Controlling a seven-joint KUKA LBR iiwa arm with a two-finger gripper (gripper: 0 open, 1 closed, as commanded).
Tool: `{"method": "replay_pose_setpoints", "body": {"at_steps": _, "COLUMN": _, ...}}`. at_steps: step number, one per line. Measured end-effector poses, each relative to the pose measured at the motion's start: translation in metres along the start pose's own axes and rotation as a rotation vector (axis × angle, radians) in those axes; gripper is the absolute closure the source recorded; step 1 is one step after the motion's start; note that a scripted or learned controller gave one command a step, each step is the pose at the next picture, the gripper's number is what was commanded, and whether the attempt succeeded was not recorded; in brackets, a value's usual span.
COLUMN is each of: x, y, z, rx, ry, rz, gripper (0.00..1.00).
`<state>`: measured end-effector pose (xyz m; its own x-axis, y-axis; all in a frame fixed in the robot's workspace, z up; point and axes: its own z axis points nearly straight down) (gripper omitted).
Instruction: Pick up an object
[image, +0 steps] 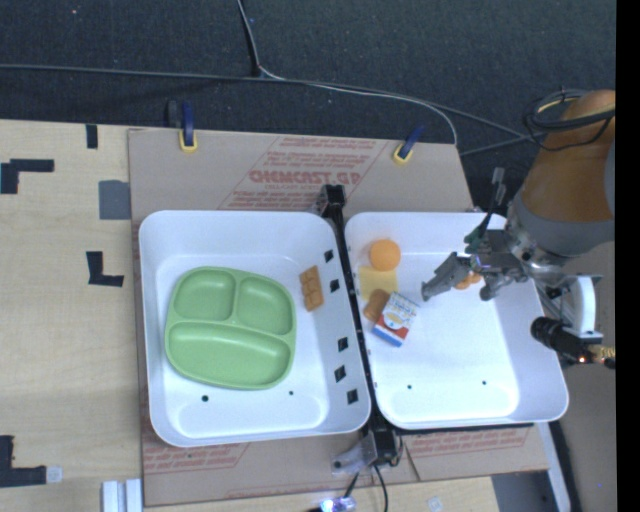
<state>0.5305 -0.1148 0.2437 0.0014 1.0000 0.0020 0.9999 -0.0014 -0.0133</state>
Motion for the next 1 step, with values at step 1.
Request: {"method": "replay_pose_setpoints", "body": {"at_steps": 1, "x": 0.0002, "y": 0.0023, "z": -0.0057, "rx": -0.011, "ry": -0.002, "rz": -0.003, "gripper": 0.00}}
